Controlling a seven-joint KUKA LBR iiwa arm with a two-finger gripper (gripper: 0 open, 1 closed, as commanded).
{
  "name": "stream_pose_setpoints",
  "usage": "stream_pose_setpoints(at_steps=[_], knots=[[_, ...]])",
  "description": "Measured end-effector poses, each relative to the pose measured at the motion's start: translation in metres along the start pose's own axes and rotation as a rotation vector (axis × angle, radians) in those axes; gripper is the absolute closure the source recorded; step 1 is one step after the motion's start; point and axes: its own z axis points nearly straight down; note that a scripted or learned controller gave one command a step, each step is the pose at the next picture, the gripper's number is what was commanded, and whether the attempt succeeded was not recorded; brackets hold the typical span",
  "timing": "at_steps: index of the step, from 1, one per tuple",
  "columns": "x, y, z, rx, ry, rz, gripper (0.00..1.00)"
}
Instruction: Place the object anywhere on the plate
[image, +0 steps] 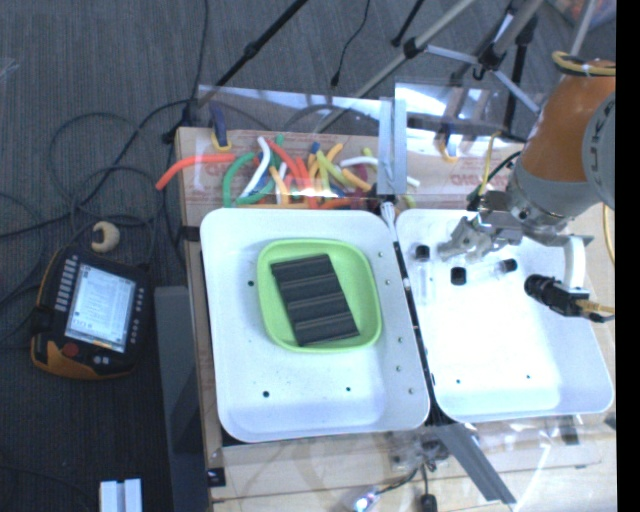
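While the arm reached in from the right, things stood thus:
Left bin (235, 390): held a green plate (372, 300).
Block (314, 299): dark and ridged, lay flat on the plate, about mid-plate.
Right bin (520, 380): beside the left one.
Gripper (460, 262): hung over the right bin's far part; whether it was spread or closed, I cannot tell.
Cables (290, 170): coloured, heaped behind the bins.

1 fixed camera hangs above the worktop (300, 470) and looks down at a slant, far enough back to take in both white bins: the left bin (300, 400) and the right bin (520, 380). The arm (570, 130) enters from the frame's right, and floor shows at left.
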Motion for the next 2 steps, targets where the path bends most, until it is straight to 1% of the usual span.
stream_pose_setpoints(at_steps=[1,2], knots=[[0.0495,-0.0382,0.0418,-0.009,-0.001,-0.022,1.0],[0.051,-0.0396,0.0451,-0.001,0.001,-0.023,0.0]])
